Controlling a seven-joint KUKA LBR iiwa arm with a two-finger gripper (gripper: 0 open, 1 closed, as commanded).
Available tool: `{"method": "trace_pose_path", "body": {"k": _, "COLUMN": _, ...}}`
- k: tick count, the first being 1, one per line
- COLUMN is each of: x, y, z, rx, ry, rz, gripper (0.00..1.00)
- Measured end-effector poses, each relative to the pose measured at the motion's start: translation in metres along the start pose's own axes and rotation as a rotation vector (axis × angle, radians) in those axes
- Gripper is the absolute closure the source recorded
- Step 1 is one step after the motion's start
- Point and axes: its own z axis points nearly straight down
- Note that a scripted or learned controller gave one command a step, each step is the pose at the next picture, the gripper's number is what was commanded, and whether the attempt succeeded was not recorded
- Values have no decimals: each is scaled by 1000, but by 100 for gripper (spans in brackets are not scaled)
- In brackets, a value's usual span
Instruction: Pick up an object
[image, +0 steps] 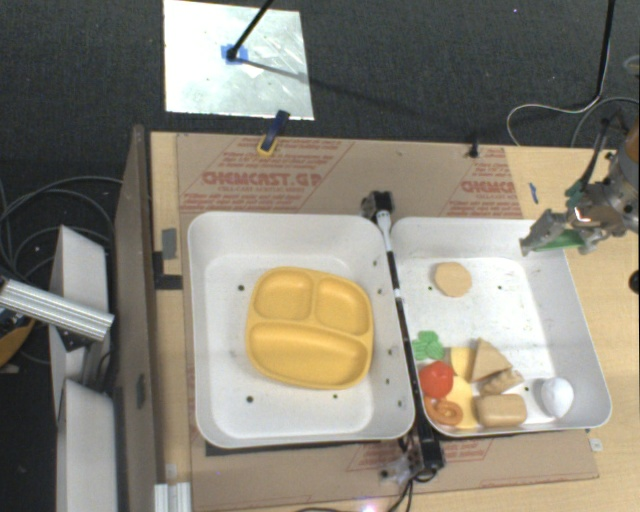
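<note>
The gripper (548, 238) is above the far right corner of the right bin (580, 320); I cannot tell its state. The round cookie (452, 279) lies alone in this bin. The other food is near the front. A yellow plate (305, 327) with 3 compartments lies in the left bin (215, 300).

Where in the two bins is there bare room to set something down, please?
Left bin: just a bare strip of floor around the yellow plate. Right bin: bare floor right of the cookie, up to the rim below the hand. Its near corner is crowded: tomato, bread, egg.
</note>
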Motion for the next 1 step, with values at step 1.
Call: {"method": "trace_pose_path", "body": {"k": 1, "x": 52, "y": 25, "z": 92, "rx": 6, "ry": 4, "rz": -6, "gripper": 0}}
